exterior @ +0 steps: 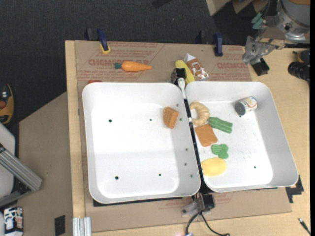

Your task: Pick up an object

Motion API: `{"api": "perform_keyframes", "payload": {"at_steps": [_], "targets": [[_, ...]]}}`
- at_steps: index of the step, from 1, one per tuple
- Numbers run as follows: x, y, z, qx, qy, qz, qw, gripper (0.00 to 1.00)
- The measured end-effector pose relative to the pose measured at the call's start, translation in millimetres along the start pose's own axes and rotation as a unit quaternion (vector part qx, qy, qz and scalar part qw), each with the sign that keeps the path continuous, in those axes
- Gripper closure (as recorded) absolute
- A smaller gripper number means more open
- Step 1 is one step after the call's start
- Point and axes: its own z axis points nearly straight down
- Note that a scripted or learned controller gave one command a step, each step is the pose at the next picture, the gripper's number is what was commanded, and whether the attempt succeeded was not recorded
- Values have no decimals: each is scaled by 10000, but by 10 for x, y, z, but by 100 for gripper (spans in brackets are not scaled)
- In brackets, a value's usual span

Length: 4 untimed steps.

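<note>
Gripper far right, grip state unclear. Small can in right bin: light, rigid, slippery; best pinched across sides.

bench bears two bins, carrot

A brown cardboard sheet with red print covers the bench under the two white bins. Two blue-and-yellow clamps pin its far edge, the second clamp further right. A grey metal rail lies at a slant by the left edge, on dark carpet. A black cable trails off the near edge.
</note>
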Motion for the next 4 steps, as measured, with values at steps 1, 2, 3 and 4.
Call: {"api": "perform_keyframes", "payload": {"at_steps": [1, 2, 3, 4], "targets": [[404, -591, 953, 162, 32, 1, 9999, 100], [342, -706, -608, -1, 9, 8, 10000, 100], [-67, -1506, -272, 128, 20, 47, 9999, 100], [-123, -1599, -1593, 6, 0, 14, 10000, 100]]}}
